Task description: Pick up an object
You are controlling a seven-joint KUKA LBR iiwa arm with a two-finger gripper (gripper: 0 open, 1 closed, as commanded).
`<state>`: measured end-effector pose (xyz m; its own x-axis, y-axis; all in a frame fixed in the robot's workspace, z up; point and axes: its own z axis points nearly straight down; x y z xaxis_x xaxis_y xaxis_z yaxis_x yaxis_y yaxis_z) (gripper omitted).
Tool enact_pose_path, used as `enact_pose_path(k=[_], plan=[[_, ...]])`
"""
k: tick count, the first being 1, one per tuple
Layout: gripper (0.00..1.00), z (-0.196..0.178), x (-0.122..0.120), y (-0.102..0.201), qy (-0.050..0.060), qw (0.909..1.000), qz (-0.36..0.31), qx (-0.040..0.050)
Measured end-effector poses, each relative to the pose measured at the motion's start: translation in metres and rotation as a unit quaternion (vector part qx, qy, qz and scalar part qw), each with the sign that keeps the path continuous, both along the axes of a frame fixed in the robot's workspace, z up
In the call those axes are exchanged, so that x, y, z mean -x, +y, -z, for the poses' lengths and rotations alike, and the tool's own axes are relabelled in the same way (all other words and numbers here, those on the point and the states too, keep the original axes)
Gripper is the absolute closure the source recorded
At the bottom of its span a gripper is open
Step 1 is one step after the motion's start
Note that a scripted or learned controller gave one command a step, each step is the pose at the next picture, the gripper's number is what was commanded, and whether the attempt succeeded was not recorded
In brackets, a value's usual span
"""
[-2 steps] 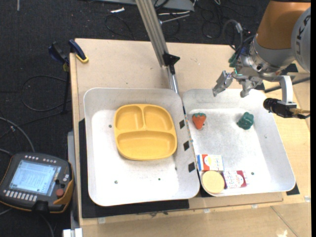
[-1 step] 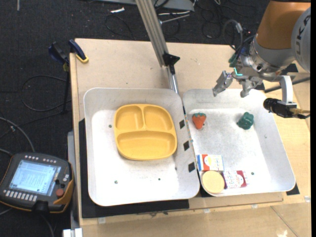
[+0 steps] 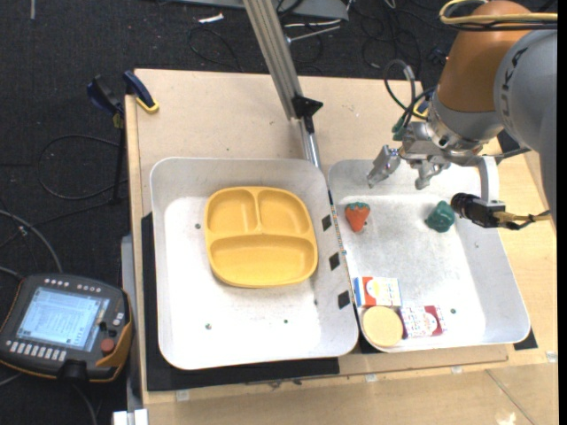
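Observation:
My gripper [image 3: 403, 173] hangs over the far edge of the right bin [image 3: 478, 264], its two grey fingers [image 3: 383, 166] spread apart with nothing between them. A red strawberry [image 3: 357, 216] lies just below and left of the fingers. A teal green object [image 3: 440, 216] rests to the right of the gripper. Near the bin's front edge sit a small white and orange box [image 3: 376, 289], a round tan disc [image 3: 384, 326] and a red and white packet [image 3: 422, 321].
The left bin [image 3: 177, 264] holds a yellow divided tray [image 3: 261, 235]. A slanted metal pole [image 3: 276, 47] crosses the back of the bench. A black cable connector [image 3: 478, 209] dangles by the teal object. A teach pendant [image 3: 62, 326] lies off the bench at left.

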<state>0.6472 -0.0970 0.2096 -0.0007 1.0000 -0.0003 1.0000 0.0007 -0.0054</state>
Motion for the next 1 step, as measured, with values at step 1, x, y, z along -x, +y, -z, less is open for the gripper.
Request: enact_pose_path(k=[1], plan=[[0.0,0.0631,-0.0041,-0.0009,0.001,1.0,0.0,-0.0002]])
